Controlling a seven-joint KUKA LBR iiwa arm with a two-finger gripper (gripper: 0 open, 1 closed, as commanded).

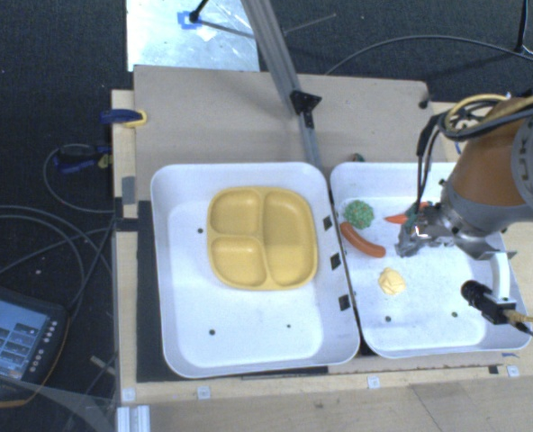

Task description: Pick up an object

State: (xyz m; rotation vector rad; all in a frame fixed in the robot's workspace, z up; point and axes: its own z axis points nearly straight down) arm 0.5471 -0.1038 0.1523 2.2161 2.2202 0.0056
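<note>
We've got the tool [411,238] low in the right bin [429,331], right over an orange carrot-looking piece [395,218], probably lining up a grab. Can't tell if it's open or closed. Sausage [363,240], broccoli [358,212] and yellow lump [392,283] sit nearby as other options.

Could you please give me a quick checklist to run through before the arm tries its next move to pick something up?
1. Gripper is over the right bin: ok.
2. Something held between the fingers: cannot tell; the view is too small there.
3. Nearest target, the orange carrot piece, lies just left of the gripper: ok, though partly hidden.
4. Sausage and green broccoli lie close together, touching or nearly so: not ok for a clean single grab.
5. Pale yellow piece lies apart from the rest: ok, easy alternative.
6. Yellow divided plate sits in the left bin, out of the way: ok.
</note>
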